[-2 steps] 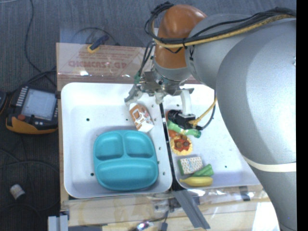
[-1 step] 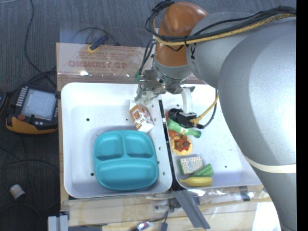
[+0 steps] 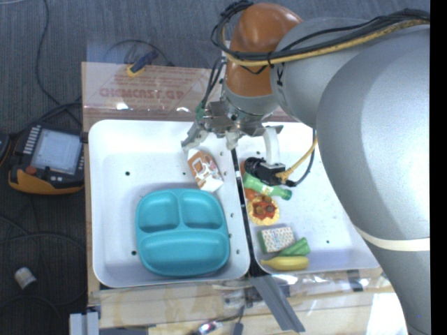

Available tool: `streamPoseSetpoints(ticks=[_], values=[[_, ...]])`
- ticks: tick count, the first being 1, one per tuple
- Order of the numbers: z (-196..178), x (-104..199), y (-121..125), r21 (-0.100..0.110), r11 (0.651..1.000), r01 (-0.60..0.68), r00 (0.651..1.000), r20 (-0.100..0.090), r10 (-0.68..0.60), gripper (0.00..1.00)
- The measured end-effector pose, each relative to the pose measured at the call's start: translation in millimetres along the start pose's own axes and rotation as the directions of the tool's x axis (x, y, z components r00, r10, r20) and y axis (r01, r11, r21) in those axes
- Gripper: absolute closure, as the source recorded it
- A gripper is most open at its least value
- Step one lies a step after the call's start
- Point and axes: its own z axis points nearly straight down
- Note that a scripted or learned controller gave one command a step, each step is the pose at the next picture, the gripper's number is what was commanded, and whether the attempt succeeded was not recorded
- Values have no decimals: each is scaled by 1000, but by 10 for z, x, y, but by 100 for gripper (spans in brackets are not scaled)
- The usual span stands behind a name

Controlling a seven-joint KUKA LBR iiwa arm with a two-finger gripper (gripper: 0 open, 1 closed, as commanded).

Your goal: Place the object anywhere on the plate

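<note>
Two white bins point(image 3: 112, 187), one plate point(image 3: 183, 230)

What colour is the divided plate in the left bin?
Teal blue plate, seen clearly in the camera view.

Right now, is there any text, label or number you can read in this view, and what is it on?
Cardboard sheet behind the left bin: a line of faded red print, too blurred to read.
Pendant screen on the floor: too small to read.
Packet below the gripper: markings unreadable.
</note>
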Motion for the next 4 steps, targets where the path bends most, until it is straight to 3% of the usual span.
streamPoseSetpoints(ticks=[1, 2, 3, 4], values=[[-81, 4, -3, 3, 1000, 1, 1000, -2, -1, 100], [-79, 4, -3, 3, 1000, 1, 1000, -2, -1, 0], [-158, 7, -6, 7, 1000, 1, 1000, -3, -1, 100], [-238, 9, -8, 10, 1000, 1, 1000, -5, -1, 100]])
